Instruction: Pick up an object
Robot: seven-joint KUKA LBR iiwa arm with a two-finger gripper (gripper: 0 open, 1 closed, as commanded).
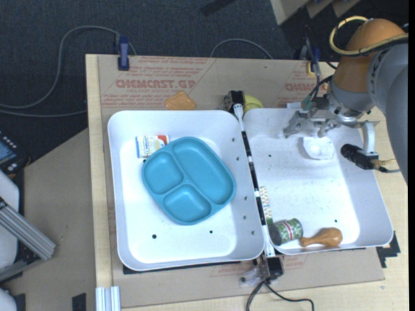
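My gripper (310, 129) hangs over the far part of the right bin (363, 206), with its fingers spread and nothing between them. A small white lump (317, 148) lies on the bin floor just in front of the fingertips, apart from them. At the near edge of the same bin a green can (287, 230) lies on its side beside a brown drumstick-shaped object (321, 238). The left bin (130, 225) holds a blue divided plate (187, 179) and a small white carton (150, 144) at the plate's far left.
Behind the bins, on the bench, sit an orange object (179, 100) and a yellow-green object (251, 102). A black part with a cable (358, 155) reaches over the right bin's right side. The arm's orange band (366, 41) is at the top right.
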